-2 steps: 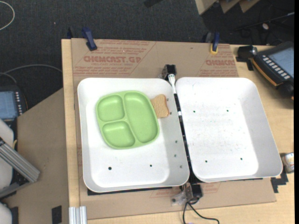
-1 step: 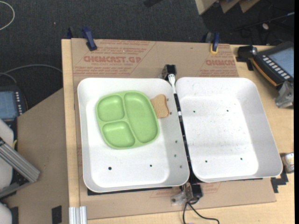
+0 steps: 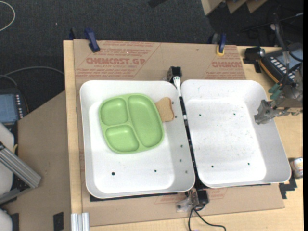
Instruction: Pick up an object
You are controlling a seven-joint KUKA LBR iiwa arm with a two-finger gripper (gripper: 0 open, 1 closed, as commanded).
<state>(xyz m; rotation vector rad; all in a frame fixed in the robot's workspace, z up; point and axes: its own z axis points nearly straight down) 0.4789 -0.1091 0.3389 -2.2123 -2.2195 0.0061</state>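
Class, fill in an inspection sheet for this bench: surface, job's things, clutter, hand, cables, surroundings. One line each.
Surface: brown board bearing a left bin and a right bin side by side.
Job's things: green divided plate in the left bin; tan sponge-like block touching its right rim.
Clutter: small dark specks on the right bin's floor.
Hand: hand at the right bin's right rim; finger state too unclear to tell.
Cables: black cable at the front edge; thin cable on the dark floor.
Surroundings: blue clamp and yellow clamp on the board's far edge.
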